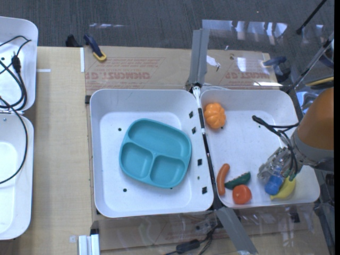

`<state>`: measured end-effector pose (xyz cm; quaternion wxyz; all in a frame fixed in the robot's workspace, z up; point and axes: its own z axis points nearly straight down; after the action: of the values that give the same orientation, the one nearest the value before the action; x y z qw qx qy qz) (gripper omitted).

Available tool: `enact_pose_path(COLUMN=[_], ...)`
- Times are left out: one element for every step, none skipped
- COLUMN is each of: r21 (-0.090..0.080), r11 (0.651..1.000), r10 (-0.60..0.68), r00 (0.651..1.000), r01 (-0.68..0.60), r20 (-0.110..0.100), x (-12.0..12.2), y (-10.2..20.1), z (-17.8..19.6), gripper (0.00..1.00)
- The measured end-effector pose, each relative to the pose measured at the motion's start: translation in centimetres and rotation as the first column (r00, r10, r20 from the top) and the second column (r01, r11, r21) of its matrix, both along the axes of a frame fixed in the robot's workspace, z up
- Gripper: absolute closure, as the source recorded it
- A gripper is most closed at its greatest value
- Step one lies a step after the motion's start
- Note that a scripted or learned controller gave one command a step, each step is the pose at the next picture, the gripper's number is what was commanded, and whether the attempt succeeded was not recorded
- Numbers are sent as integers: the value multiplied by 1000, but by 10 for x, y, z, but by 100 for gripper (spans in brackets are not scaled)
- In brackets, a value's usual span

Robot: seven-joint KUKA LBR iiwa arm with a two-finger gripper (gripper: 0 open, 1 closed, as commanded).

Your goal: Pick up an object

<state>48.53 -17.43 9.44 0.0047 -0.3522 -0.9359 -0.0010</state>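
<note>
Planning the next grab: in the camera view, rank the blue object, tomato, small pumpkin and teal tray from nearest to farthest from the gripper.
From the gripper:
1. Blue object, right below it.
2. Tomato, right bin's front.
3. Small pumpkin, right bin's far left corner.
4. Teal tray, left bin.

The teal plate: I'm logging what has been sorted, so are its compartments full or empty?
Empty. The teal plate lies flat in the left bin, all three compartments showing bare.

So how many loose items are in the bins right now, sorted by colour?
Teal: 1, the divided plate
Orange: 1, the small pumpkin
Red-orange: 2, the sausage and the tomato
Green: 1, the dark green piece
Blue: 1, the blue item
Yellow: 1, the banana
Total: 7
</note>
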Motion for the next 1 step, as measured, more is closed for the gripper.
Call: enact_pose_path(r21=[-4], r11=[959], r10=[-283], r00=[959], r01=[283], r20=[1], x=[-9], y=[23], z=[-6], gripper=[100])
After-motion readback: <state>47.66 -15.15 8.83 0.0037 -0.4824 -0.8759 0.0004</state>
